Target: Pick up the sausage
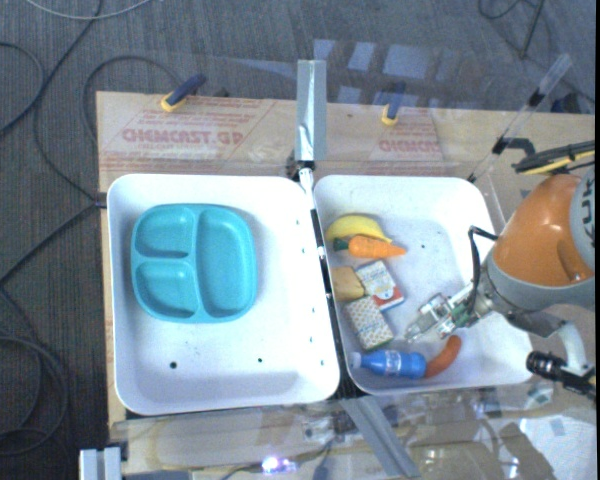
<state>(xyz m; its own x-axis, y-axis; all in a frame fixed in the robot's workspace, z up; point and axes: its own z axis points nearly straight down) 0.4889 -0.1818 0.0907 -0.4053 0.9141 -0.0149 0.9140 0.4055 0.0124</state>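
The sausage (443, 356) is a small orange-red curved piece lying near the front wall of the right bin (450, 193), just right of a blue bottle (393, 364). My gripper (430, 320) hangs just above and slightly left of the sausage, reaching in from the right under the arm's orange band (545, 238). It looks open, with nothing between its fingers. The sausage lies free on the bin floor.
The right bin also holds a banana (356, 228), a carrot (376, 249), a tan piece (347, 284), a small printed box (380, 280) and a checkered packet (367, 321). In the left bin (130, 368) sits a blue divided plate (194, 262).
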